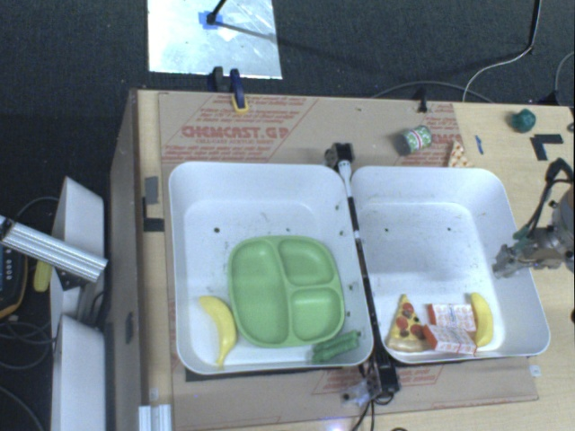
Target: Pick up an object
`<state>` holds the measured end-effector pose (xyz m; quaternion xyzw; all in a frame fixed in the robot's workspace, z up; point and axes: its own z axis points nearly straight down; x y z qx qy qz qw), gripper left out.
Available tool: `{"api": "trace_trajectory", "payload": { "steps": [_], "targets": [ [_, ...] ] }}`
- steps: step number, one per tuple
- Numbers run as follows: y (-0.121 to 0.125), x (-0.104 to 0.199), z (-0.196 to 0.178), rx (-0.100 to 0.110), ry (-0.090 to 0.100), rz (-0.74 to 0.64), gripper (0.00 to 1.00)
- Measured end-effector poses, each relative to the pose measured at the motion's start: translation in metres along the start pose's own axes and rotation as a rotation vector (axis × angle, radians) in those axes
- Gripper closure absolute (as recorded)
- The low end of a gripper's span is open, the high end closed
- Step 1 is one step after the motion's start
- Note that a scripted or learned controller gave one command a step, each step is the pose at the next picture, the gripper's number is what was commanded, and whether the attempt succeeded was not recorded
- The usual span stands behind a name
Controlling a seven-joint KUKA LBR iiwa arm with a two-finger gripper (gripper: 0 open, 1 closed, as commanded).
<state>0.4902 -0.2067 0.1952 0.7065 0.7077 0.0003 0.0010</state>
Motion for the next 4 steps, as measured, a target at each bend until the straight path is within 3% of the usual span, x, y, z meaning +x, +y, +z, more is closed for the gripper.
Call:
{"api": "trace_trajectory", "payload": {
  "steps": [2, 4],
  "targets": [
    [-0.003, 0.001, -0.021, -0.002, 0.000, -0.002, 1.00],
    [-0.003, 0.000, -0.014, 0.000, 0.000, 0.000, 1.00]
  ]
}}
